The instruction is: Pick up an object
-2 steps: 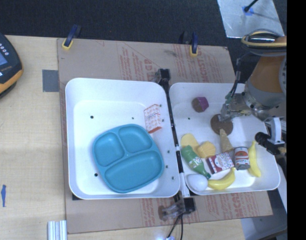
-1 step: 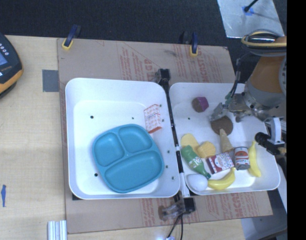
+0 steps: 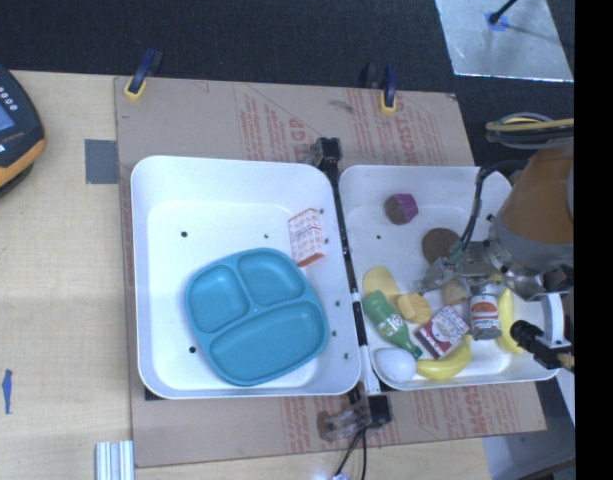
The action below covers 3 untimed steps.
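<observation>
Right bin [image 3: 426,190] is my landmark. I see pile in its near half: green bottle [image 3: 388,320], white egg [image 3: 394,365], banana [image 3: 448,360], small can [image 3: 484,313], red-white packet [image 3: 445,330]. Purple lump [image 3: 402,207] near far wall. Tool [image 3: 456,266] over bin's middle, just above pile; grip state I cannot tell. Left of right bin: blue divided plate [image 3: 257,315], small carton [image 3: 307,236].

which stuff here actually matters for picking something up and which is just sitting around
Part of the job:
- gripper, low in the right bin
- pickable objects there: purple ball, brown disc, green bottle, banana, white egg, small can

Just lying about:
- blue divided plate and small carton in the left bin
- yellow clamp
- handheld pendant
</observation>
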Tool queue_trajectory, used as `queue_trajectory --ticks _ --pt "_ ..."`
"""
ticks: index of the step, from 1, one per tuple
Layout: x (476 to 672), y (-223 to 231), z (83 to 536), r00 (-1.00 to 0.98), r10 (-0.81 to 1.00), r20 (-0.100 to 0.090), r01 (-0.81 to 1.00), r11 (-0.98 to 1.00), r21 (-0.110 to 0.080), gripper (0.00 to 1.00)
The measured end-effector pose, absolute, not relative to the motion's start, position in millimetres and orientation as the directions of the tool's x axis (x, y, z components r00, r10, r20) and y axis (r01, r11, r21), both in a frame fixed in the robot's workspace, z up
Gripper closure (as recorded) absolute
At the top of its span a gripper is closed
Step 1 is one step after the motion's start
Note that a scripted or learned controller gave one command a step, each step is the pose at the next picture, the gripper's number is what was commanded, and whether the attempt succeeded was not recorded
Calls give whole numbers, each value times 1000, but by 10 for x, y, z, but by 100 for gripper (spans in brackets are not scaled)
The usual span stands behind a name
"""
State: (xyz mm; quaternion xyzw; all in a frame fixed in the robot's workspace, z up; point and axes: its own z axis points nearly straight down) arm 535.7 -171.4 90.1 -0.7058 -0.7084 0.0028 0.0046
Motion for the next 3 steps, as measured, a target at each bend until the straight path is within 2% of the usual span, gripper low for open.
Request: queue_trajectory --ticks 1,2,3 --pt "5388 -1731 1018 -5 1000 0 1000 5 -6 100" --pt "5460 -1119 2380 -9 1000 0 1000 9 6 100" --pt "5609 -507 2263 -8 1000 -1 1000 8 -2 100"
